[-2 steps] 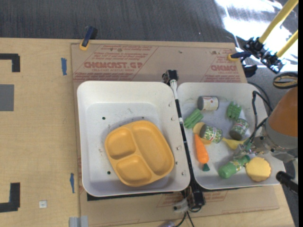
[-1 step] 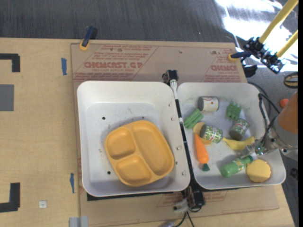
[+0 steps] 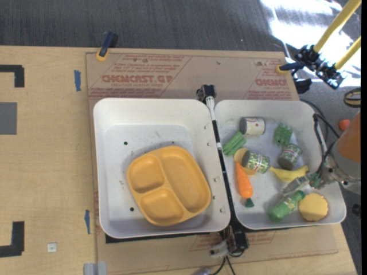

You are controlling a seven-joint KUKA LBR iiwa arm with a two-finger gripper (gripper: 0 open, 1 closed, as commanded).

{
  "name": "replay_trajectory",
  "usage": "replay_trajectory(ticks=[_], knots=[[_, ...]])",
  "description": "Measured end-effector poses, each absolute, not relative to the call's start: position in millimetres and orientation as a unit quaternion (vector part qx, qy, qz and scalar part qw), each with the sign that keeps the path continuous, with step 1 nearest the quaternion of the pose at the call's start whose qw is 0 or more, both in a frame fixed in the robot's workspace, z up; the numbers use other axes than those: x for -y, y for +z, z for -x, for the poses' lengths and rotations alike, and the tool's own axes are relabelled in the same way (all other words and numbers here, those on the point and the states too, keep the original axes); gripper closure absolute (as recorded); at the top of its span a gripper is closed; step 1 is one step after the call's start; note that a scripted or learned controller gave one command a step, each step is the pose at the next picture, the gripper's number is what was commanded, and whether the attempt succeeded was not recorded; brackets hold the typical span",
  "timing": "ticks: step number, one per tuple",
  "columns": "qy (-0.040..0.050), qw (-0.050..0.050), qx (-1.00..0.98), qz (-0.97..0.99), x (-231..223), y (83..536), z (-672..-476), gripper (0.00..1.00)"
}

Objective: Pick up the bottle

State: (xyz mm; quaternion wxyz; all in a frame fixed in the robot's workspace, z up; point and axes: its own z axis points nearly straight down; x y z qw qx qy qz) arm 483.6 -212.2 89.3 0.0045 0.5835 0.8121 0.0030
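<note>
We see two white bins side by side in the middle of the frame. The left bin (image 3: pixel 109 130) carries a yellow divided plate (image 3: pixel 167 184). The right bin (image 3: pixel 261 222) is crowded with small toy foods.

The bottle (image 3: pixel 285 205) is green and lies on its side in the lower right part of the right bin. Just right of it, touching or almost touching, sits a yellow lemon-like piece (image 3: pixel 313 207). Above it lies a banana (image 3: pixel 288 173), and left of it, a little apart, an orange carrot (image 3: pixel 244 182). Further up we find a round can with green label (image 3: pixel 255 162), a second small can (image 3: pixel 290 153), a green block (image 3: pixel 282 134), a green pepper-like piece (image 3: pixel 233 144) and a grey and white cylinder (image 3: pixel 253 125).

The long axis of the bottle goes slantwise, from lower left to upper right. Its broad green base points to the lower left and the narrower end points up to the right.

The gripper (image 3: pixel 307 182) comes in from the right edge, just above the upper end of the bottle and just beside the banana tip. It is very near the narrow end. Whether its fingers are spread or closed, we cannot tell, because they are small and blurred here.
</note>
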Motion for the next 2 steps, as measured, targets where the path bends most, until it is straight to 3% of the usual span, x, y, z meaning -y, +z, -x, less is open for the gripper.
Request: replay_trajectory(ticks=[1,2], knots=[[0.0026,0.008,-0.819,-0.574,128,89,-483.7,0.00],[0.0003,0.002,-0.882,-0.471,161,177,-501.7,0.00]])
